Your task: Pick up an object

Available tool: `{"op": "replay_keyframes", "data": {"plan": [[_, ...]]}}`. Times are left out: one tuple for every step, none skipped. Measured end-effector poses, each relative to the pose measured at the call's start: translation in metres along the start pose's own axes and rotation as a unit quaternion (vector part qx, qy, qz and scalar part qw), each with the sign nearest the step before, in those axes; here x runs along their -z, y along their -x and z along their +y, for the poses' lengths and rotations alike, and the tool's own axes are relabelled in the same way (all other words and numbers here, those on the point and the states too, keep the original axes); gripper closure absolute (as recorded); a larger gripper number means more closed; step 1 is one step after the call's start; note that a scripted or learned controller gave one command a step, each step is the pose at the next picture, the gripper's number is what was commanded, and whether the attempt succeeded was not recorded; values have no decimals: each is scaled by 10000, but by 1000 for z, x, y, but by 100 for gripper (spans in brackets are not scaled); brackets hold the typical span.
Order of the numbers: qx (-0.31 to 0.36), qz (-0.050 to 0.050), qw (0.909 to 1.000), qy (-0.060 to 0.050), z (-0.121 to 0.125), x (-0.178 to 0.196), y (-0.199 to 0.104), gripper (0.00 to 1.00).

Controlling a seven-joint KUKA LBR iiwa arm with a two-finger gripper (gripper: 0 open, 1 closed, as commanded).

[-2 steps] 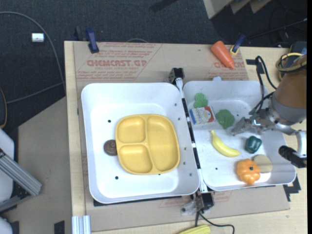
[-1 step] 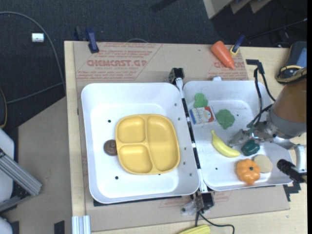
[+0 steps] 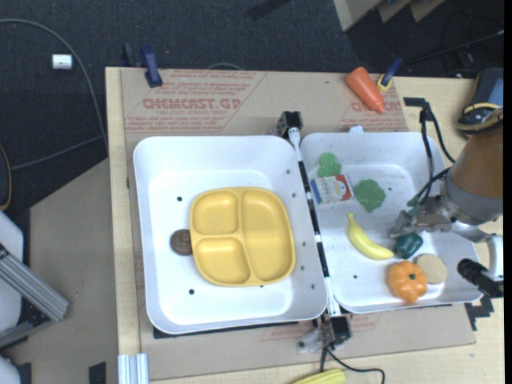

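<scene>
While my gripper (image 3: 410, 229) hangs over a teal thing (image 3: 409, 245), grip unclear, the banana (image 3: 367, 242) lies just left, pumpkin (image 3: 406, 280) below.

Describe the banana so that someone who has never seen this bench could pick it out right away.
Look in the right white bin, the one without the yellow divided plate. Near its middle, just left of the gripper, lies the banana. It is the only long, curved yellow thing there; the orange pumpkin below it is round, and the green pieces above it are leafy.
</scene>
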State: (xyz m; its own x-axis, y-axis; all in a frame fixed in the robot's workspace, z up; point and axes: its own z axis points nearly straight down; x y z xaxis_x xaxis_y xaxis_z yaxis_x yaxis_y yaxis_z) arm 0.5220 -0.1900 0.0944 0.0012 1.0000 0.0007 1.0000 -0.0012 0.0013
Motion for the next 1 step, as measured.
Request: {"op": "replay_keyframes", "data": {"plan": [[11, -1, 10000, 1, -22, 52, -25, 100]]}}
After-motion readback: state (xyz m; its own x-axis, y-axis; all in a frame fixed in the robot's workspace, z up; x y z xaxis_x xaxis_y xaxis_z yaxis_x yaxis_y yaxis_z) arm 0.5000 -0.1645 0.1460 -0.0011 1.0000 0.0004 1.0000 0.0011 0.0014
